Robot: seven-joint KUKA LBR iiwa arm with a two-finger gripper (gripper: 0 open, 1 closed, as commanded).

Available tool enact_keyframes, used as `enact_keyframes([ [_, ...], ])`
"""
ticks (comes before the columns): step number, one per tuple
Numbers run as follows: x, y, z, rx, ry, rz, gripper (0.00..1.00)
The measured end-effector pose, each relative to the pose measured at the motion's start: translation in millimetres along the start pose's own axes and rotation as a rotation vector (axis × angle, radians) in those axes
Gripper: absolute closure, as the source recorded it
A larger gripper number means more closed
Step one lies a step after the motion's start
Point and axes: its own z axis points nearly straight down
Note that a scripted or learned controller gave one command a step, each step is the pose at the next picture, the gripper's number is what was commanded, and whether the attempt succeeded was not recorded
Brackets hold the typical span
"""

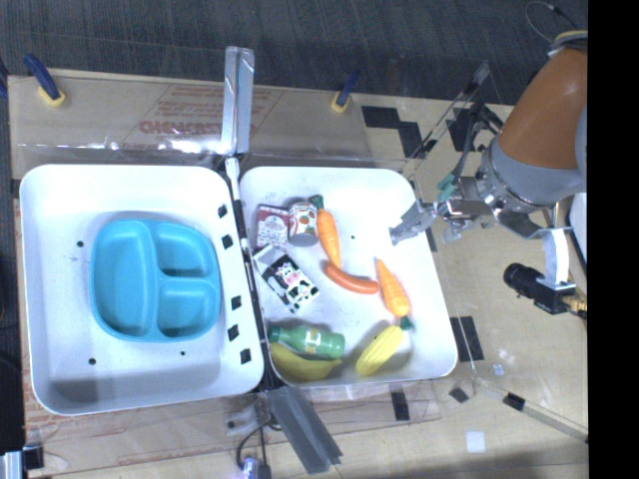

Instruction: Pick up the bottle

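In the right bin's (424,297) near-left corner lies the green bottle (308,341), touching a banana (303,366); the end effector (411,224) hovers at the far-right rim, grip state unclear. Risk: snagging banana or corn (379,348) instead.

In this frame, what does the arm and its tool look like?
The grey KUKA arm carries a broad orange band above the wrist. Its tool is a slim grey metal two-finger piece on a cluttered wrist block with thin dark cables, one looping up behind the arm. No legible markings can be made out.
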Motion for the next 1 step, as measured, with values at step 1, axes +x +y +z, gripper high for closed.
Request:
enact_keyframes([
  [1,99.1,-28.6,-51.0,-0.003,0.000,0.019,0.00],
])
